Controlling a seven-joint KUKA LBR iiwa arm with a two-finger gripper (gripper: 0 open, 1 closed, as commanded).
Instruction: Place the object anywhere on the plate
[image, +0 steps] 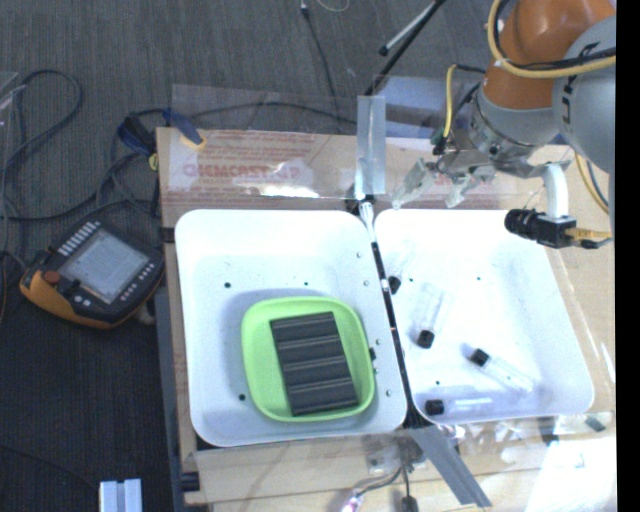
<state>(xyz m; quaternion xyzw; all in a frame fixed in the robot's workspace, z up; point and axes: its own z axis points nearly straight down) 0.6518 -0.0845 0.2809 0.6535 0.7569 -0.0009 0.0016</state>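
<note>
Dark ridged block (314, 362) lies on green plate (257, 395) in left bin (200, 300)

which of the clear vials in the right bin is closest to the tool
The vial near the bin's left wall, its black cap toward the front. It lies farther back than the other two, the vial at mid-bin and the vial along the front wall, so nearest the tool.

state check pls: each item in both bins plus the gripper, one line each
green plate: flat in the left bin, carrying the dark block.
dark ribbed block: lying flat on the plate, within its rim.
clear vials: three, black-capped, lying on their sides in the right bin, apart from each other.
gripper: above the right bin's far edge, fingers spread, nothing between them.
</note>
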